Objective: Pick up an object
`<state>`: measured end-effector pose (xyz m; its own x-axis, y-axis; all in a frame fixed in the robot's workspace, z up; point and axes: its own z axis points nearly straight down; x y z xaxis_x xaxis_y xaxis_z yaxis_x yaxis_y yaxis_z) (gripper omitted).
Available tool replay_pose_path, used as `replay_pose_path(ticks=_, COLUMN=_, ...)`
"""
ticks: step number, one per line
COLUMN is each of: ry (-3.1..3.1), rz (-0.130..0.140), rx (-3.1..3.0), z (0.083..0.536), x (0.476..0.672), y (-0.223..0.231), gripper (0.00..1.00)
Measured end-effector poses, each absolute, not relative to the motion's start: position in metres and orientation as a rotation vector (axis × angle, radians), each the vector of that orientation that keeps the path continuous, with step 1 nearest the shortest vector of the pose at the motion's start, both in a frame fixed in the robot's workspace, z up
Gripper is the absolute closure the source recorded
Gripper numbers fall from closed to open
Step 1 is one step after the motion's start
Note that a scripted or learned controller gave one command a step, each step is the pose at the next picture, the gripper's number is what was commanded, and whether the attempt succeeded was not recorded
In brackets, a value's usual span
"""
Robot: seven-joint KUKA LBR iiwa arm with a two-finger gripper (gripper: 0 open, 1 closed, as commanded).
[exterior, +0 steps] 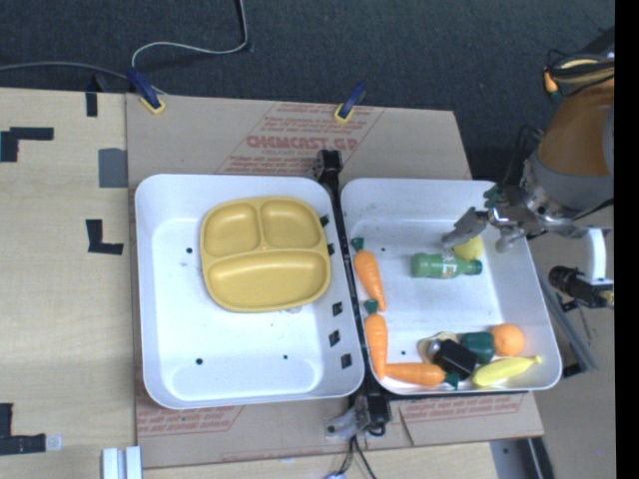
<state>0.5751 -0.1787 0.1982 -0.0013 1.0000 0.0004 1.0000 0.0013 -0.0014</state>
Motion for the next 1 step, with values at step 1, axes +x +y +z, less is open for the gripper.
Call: replay_pose_path(ticks=1, ry=-2.225, rz=-0.002, rx=-2.221, z=0.0888, x=0.6296, y=-0.1514, gripper=0.00)
